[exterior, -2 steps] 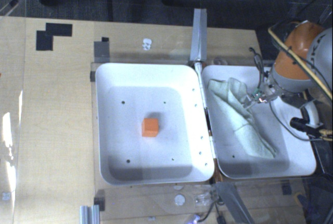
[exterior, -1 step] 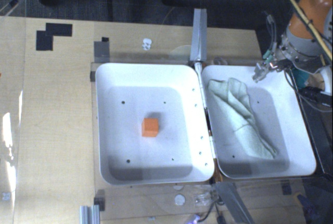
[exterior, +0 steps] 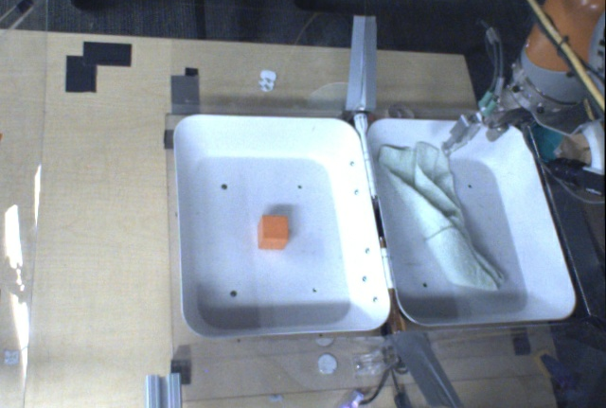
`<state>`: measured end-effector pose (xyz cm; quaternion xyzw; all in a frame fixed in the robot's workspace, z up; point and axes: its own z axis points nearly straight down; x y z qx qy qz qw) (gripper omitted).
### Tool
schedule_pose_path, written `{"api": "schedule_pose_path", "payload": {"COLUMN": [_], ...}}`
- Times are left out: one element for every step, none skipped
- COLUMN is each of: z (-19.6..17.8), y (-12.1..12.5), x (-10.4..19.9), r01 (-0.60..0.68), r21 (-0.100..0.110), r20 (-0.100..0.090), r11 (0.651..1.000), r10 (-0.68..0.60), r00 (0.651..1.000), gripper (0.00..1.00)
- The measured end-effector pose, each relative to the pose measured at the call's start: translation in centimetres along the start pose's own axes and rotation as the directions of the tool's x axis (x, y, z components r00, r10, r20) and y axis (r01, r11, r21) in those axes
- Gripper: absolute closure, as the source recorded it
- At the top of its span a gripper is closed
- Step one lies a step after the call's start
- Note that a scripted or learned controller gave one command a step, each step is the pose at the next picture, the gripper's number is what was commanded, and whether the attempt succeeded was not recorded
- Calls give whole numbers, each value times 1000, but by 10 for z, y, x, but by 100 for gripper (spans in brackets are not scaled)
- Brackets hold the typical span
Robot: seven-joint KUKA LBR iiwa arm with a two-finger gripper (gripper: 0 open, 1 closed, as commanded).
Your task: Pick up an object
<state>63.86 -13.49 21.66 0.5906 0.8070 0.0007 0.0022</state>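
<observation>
Orange cube (exterior: 274, 232) waits alone; gripper (exterior: 458, 135) works the cloth.

Small, hard-edged, the foam-like cube sits mid left bin (exterior: 199, 207). At three o'clock, a pale green cloth (exterior: 437, 207) lies crumpled in the right bin (exterior: 530, 236); the metal fingers touch its one o'clock corner, probably seeking a fold, though I cannot tell whether they are spread.

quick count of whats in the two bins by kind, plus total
orange block: 1, in the left bin
pale cloth: 1, crumpled in the right bin
total: 2
</observation>
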Motion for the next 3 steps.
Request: {"api": "schedule_pose_path", "payload": {"z": [119, 109, -12], "y": [16, 18, 49], "x": [10, 11, 49], "r01": [-6, 0, -8], "r21": [-2, -4, -1], "r20": [0, 2, 0], "r11": [1000, 1000, 1000], "r10": [6, 0, 8], "r00": [1000, 1000, 1000], "gripper": [0, 100, 100]}}
